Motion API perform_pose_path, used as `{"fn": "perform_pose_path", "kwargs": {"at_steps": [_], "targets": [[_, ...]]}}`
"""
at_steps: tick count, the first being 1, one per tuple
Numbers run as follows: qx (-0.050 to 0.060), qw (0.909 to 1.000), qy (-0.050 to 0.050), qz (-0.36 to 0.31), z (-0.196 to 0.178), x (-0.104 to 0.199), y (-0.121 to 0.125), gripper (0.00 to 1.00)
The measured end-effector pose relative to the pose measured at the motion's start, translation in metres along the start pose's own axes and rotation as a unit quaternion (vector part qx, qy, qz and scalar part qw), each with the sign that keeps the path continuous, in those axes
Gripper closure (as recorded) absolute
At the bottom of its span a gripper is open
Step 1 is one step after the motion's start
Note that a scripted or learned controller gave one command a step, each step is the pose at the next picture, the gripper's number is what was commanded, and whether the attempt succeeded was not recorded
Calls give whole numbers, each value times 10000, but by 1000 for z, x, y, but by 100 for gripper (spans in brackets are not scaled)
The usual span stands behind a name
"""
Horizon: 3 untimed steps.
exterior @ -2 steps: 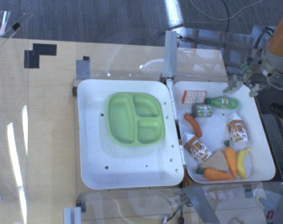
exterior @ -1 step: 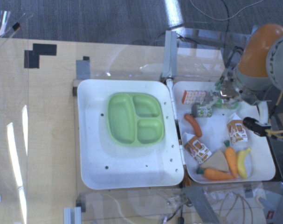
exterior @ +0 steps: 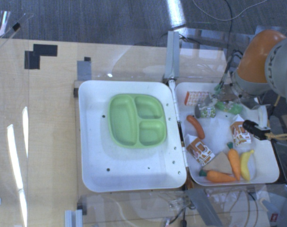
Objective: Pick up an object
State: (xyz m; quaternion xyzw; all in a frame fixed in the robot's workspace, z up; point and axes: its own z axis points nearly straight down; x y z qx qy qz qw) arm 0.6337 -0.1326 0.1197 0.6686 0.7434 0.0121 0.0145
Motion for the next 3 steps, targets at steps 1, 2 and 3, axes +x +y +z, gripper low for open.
{"fn": "perform_pose_path", "kwargs": {"at_steps": [1, 2, 3], "targets": [[-109, 9998, -6, -174, 7, 1, 23, 0], [125, 9991, 19, -416, 31, -10, 10, 0], [138, 9982, 31, -584, 30, 2, -34, 0]]}}
